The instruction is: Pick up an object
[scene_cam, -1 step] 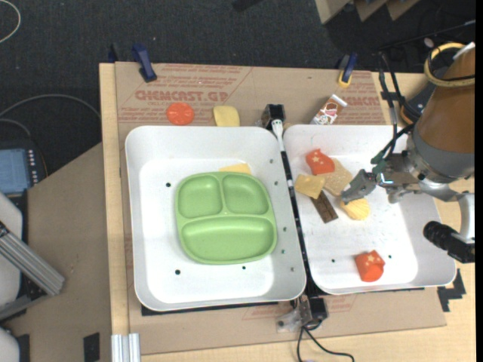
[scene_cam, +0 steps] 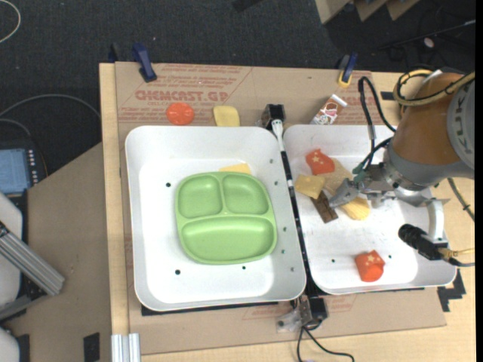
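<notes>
On the table (scene_cam: 121,202), the gripper (scene_cam: 349,193) hung low in the right bin (scene_cam: 423,274) over a yellow piece (scene_cam: 358,210), seemingly for a pick; its grip I couldn't tell.

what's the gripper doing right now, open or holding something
Gripper: low in the right bin, among the yellow pieces and a brown bar; open, shut or holding cannot be told.
</notes>
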Motion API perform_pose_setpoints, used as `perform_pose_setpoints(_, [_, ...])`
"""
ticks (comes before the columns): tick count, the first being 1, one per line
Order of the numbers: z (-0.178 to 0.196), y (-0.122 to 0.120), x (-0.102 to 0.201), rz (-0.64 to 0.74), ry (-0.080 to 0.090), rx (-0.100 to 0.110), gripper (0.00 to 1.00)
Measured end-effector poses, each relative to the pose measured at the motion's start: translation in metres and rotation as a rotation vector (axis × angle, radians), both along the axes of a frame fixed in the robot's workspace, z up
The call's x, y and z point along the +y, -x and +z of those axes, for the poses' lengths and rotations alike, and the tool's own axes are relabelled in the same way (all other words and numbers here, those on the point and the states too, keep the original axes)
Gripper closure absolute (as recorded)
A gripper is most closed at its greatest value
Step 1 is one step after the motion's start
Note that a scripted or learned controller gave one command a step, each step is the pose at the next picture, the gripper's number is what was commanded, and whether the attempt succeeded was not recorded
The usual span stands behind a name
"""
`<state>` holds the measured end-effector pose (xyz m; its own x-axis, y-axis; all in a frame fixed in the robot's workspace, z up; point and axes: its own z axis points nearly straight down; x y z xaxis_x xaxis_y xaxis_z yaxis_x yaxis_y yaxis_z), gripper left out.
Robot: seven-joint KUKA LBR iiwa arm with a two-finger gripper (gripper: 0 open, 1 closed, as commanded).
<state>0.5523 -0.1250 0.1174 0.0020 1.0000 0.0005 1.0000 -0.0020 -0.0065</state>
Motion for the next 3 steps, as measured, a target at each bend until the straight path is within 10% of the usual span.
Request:
perform_pose_setpoints(1, [-0.035,0.078,-0.01,-0.003,-0.002,0.003,0.0])
perform_pose_setpoints(2, [-0.033,0.073,0.009,0.003,-0.002,-0.004,0.0])
perform_pose_setpoints(3, [-0.023,0.073,0.008,0.0,0.0,-0.007,1.0])
